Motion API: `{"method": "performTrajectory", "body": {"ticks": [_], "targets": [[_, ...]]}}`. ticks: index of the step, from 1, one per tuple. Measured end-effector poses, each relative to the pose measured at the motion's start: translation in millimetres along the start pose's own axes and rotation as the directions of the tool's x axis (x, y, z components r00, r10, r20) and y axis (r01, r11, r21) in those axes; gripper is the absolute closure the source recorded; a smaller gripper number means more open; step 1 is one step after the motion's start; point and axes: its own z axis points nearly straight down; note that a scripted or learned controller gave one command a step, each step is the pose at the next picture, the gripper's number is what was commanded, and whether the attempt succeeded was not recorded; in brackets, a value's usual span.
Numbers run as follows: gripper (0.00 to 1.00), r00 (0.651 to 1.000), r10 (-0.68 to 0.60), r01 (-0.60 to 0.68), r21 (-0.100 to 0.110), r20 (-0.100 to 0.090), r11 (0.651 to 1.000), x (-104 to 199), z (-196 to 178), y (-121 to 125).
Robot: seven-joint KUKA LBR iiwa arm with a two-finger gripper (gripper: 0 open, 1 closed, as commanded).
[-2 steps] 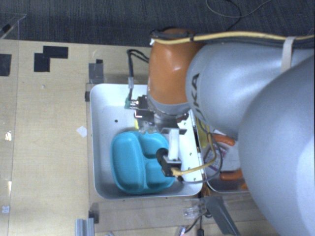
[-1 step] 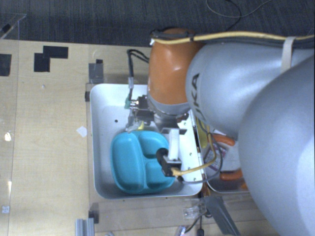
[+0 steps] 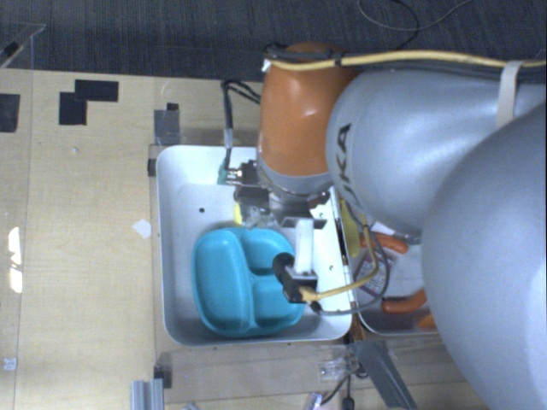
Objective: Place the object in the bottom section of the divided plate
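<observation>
A blue divided plate (image 3: pixel 224 282) lies in the left white bin (image 3: pixel 175 229), toward its front. It has one long section on its left side and two smaller ones on its right. My gripper (image 3: pixel 261 212) hangs below the orange wrist band, just over the plate's far right edge. The wrist hides its tips, and I can make out no object in it. The arm covers the plate's right edge.
The big grey arm fills the right side and covers most of the right bin (image 3: pixel 380 327). Two orange pieces (image 3: pixel 395 244) (image 3: pixel 407 304) peek out from under it there. The left bin's far left floor (image 3: pixel 188 199) is bare white.
</observation>
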Motion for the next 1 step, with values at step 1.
{"method": "performTrajectory", "body": {"ticks": [1], "targets": [[0.00,1.000,0.000,0.000,0.000,0.000,1.000,0.0,0.0,0.0]]}}
